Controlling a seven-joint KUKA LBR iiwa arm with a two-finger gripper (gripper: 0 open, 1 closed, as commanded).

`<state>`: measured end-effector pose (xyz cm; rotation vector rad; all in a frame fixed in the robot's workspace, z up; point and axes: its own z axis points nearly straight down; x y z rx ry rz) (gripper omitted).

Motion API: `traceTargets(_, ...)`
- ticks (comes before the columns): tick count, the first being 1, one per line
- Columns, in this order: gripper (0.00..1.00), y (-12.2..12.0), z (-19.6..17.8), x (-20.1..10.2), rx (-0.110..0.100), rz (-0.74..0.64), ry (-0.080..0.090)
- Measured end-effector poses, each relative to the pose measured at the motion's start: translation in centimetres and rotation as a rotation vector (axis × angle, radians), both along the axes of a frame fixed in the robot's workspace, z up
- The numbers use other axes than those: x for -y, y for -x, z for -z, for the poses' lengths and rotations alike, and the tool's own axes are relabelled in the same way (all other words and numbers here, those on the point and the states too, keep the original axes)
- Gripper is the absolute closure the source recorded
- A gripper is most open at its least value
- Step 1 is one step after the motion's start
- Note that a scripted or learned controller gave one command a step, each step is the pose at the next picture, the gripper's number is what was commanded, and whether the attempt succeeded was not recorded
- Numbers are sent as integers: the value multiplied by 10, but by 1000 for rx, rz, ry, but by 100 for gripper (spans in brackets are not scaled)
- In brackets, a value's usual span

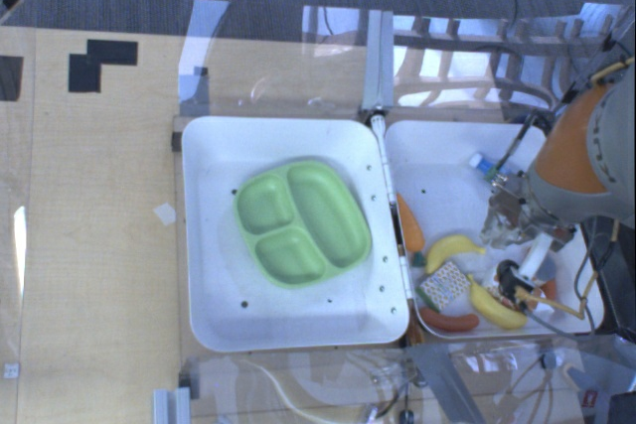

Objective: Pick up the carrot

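Observation:
The carrot (408,224) is orange and lies along the left wall of the right bin (437,149), pointing toward the front. My gripper (500,225) hangs over the middle of that bin, to the right of the carrot and well apart from it. It hovers just past the right tip of a yellow banana (453,248). Nothing shows held in it.
The left bin (214,213) holds a green divided plate (302,221). The right bin's front also holds a second banana (496,306), a checkered block (444,285) and a red sausage-like piece (449,321). A small blue thing (480,162) lies toward the back.

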<state>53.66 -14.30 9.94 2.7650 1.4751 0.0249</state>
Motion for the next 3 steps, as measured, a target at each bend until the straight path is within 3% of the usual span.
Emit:
traceTargets(1,100,-11,-85,-63,-14,-334,4)
traceTargets(2,100,4,-37,-50,-14,-721,8)
traceTargets(3,100,24,-85,-156,-14,-494,5)
